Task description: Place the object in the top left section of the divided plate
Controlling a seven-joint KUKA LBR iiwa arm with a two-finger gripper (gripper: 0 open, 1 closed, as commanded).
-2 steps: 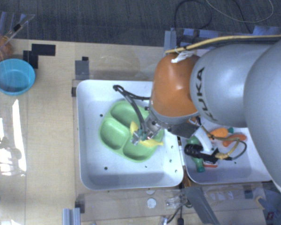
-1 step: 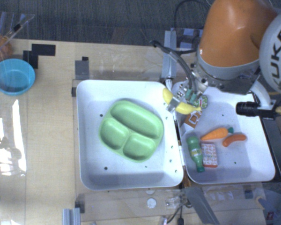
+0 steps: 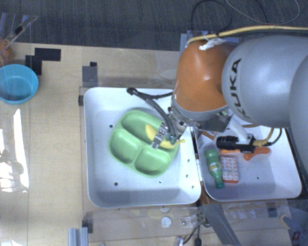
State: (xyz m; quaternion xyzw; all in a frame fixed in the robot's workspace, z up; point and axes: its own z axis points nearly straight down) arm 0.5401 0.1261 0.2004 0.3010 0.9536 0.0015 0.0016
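Green divided plate [image 3: 128, 142] sits mid-way in the white bin [image 3: 100, 178] towards the table's [image 3: 41, 178] blue-bowl [image 3: 14, 83] side. Yellow object [image 3: 152, 131] lies at the plate's edge nearest the second bin [image 3: 277, 186], partly covered by the gripper [image 3: 163, 137]; which section it is in cannot be told. Gripper state: cannot tell. Second bin holds a green bottle [image 3: 213, 165] beside a red-and-white packet [image 3: 229, 169].

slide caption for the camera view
Grey KUKA arm's gripper at a yellow object on the green divided plate in the left white bin.
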